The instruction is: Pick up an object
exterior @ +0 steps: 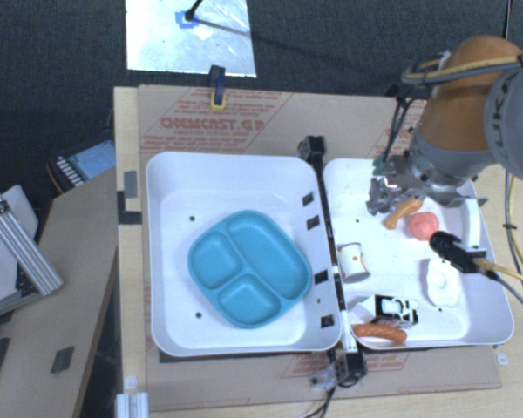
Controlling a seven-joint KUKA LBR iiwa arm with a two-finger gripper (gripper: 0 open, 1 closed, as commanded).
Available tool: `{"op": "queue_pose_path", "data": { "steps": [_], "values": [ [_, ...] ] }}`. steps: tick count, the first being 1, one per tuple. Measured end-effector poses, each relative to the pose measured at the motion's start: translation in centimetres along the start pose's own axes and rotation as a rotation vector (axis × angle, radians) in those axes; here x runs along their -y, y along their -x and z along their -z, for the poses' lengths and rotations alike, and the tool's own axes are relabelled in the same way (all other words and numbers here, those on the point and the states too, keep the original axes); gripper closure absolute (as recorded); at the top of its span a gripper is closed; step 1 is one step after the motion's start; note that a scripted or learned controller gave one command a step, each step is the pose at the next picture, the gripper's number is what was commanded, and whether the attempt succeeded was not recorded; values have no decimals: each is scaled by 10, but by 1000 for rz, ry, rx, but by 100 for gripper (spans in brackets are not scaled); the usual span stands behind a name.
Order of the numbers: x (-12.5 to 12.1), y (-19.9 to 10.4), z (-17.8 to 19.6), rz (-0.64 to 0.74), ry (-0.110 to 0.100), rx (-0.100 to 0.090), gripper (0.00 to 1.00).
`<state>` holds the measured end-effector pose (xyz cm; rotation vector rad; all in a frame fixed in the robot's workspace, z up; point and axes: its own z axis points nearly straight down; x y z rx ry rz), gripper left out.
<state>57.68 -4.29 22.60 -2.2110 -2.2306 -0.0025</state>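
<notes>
My gripper (382, 198) hangs low over the far part of the right bin (484, 329), reaching in from the right. Just to its right lies a small orange stick-shaped piece (404, 210), very close to the gripper; whether they touch I cannot tell. A pink-red ball (423, 225) sits beside that piece. Nearer the front lie a small white cylinder with a brown mark (353, 261), a white rounded lump (442, 284), a black-and-white item (395, 307) and an orange sausage shape (379, 331).
The left bin (170, 190) holds a blue divided plate (247, 268). A black divider rail (324, 225) runs between the bins. Both bins rest on a cardboard sheet (218, 120), with a yellow-and-black clamp (217, 87) at its far edge.
</notes>
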Motion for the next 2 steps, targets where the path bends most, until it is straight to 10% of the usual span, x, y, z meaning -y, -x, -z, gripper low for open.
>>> {"op": "queue_pose_path", "data": {
  "steps": [2],
  "values": [
    [40,-116,-3,2,-1,-2,100]
  ]
}}
